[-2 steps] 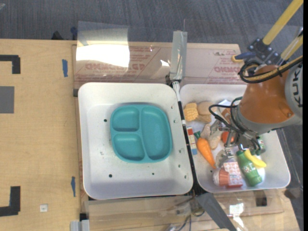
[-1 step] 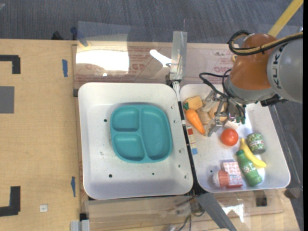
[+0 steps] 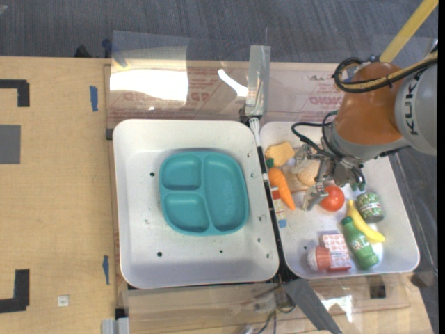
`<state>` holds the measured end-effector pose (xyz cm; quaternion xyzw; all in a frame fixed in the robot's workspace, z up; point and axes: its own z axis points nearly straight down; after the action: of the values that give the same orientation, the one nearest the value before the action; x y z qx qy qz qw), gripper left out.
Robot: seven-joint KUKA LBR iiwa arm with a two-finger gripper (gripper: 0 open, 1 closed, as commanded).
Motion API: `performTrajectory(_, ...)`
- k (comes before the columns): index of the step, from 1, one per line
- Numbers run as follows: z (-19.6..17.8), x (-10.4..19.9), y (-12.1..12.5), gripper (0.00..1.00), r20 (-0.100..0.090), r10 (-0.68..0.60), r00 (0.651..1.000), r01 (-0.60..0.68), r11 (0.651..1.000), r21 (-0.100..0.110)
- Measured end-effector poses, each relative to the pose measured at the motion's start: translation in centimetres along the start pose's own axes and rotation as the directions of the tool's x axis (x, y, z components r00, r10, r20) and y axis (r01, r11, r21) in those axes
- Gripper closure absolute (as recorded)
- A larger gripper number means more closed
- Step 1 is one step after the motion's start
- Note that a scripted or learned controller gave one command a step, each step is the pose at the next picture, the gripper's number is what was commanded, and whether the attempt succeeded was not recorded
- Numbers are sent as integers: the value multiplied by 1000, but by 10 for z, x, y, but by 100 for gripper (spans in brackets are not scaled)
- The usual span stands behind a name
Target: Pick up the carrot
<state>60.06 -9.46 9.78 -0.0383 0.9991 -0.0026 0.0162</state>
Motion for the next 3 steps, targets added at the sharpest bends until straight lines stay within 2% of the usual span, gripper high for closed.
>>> performTrajectory(1, -2, 61, 6, 0, 3, -88, 996, 88, 996, 0)
performTrajectory(2, 0, 12, 0, 0, -3, 215, 977, -215, 977, -2)
performTrajectory(3, 0, 19, 4, 0, 0, 372, 928, -372, 928, -4)
